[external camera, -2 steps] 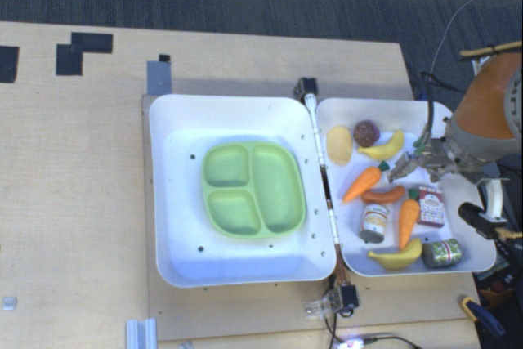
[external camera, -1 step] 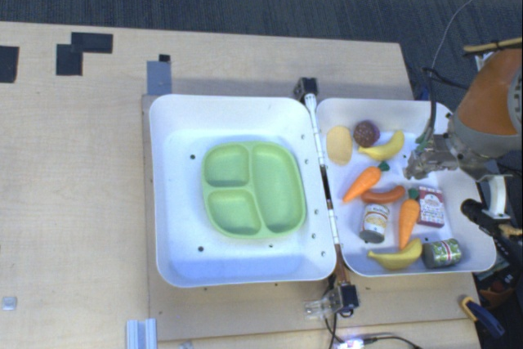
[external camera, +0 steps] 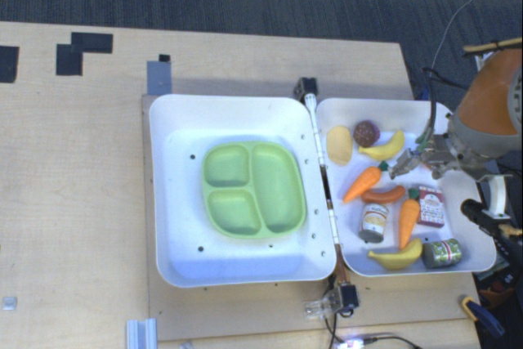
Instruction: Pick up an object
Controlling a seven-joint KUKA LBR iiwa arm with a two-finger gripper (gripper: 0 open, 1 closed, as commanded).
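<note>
The right white bin (external camera: 482, 261) holds several toy foods. Among them are a yellow lemon (external camera: 339, 145), a dark red ball (external camera: 365, 131), a banana (external camera: 385, 147), an orange carrot (external camera: 362, 183) and a red sausage (external camera: 382, 194). My gripper (external camera: 418, 167) hangs over the bin's upper middle, just right of the first banana and above the sausage. It is open with nothing between its fingers. Lower down are a small jar (external camera: 374, 222), a second carrot (external camera: 408, 223), a red box (external camera: 431, 207), a second banana (external camera: 396, 257) and a green can (external camera: 442, 252).
The left white bin (external camera: 176, 176) holds a green divided plate (external camera: 253, 189). The arm's grey body with its orange band (external camera: 489, 98) overhangs the right bin's right edge. A ridge with clips (external camera: 320, 167) separates the two bins. Cables lie at the bench's right.
</note>
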